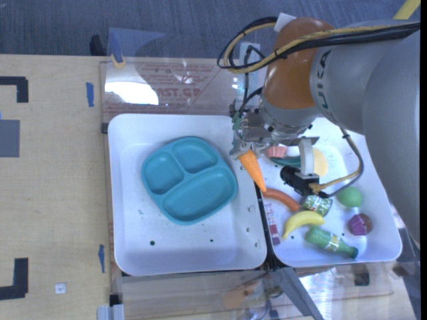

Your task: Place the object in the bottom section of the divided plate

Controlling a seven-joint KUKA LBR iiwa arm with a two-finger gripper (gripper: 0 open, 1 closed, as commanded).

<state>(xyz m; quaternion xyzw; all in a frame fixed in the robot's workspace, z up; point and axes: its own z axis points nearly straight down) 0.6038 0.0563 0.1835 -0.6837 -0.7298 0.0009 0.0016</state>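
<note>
Hanging low over the wall between the two bins, the tool [248, 145] sat right at the top of a toy carrot [252, 167]. The carrot pointed down and to the right from it, over the gap between the bins. It looked as if the tool had the carrot's top end, but the grey arm [347, 79] with its orange band hid the tip of the tool. I could not tell how wide it was open, or if it really had the carrot.

Just right of the carrot lay the other toys in the right bin [380, 245]: a long orange thing [283, 197], a banana [300, 222], a green bottle [331, 242], a green ball [349, 197] and a purple thing [359, 224].

To the left was the left bin [133, 239]. The blue divided plate [190, 179] lay in it, a bit tilted. Its big bottom section [199, 195] had nothing in it, so the carrot was not placed yet.

I think this was the carry step, with the carrot just lifted or about to be. Next the tool would need to go left and a little toward the front, over the big section, come down low, and let go. It should clear the bin wall so the carrot does not get knocked loose.
</note>
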